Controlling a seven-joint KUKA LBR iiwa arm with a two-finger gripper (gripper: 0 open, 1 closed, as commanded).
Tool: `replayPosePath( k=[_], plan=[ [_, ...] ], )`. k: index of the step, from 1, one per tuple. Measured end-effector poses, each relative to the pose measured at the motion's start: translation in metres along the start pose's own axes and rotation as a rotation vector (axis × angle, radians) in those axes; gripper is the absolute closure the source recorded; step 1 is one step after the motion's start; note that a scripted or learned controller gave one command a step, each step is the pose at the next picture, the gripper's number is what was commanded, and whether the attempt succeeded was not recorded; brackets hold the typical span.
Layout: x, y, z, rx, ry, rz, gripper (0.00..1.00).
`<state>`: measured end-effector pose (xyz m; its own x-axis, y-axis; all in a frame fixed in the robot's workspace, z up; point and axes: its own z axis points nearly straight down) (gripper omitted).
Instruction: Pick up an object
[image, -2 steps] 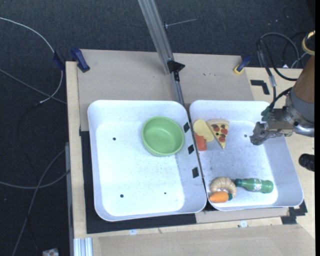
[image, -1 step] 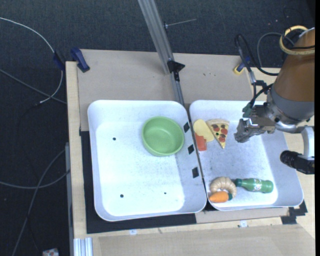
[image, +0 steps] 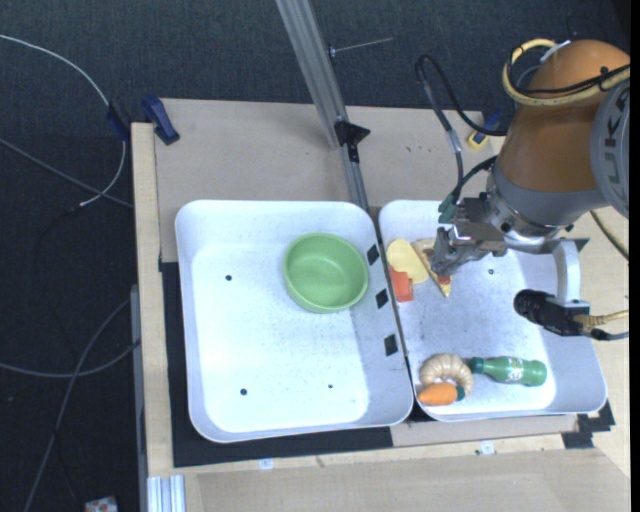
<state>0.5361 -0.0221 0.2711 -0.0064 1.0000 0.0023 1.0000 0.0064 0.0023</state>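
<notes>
My gripper hangs over the upper left part of the right bin. A small yellow-orange wedge pokes out right below it; I cannot see whether it is held. Just to the left lie a pale yellow piece and a red-orange block, close to the bin's left wall. Near the front of the same bin lie a croissant, an orange carrot touching it, and a green bottle on its side.
A green bowl sits upright in the back right part of the left bin. A metal pole slants down to the gap between the bins. A black part on the arm overhangs the right bin's right side.
</notes>
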Motion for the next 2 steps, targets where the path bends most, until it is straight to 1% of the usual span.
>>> replayPosePath(
  k=[1,2],
  plan=[
    [0.060,0.009,0.001,0.001,0.000,0.001,1.00],
    [0.105,0.009,0.019,0.017,0.001,0.001,1.00]
  ],
)
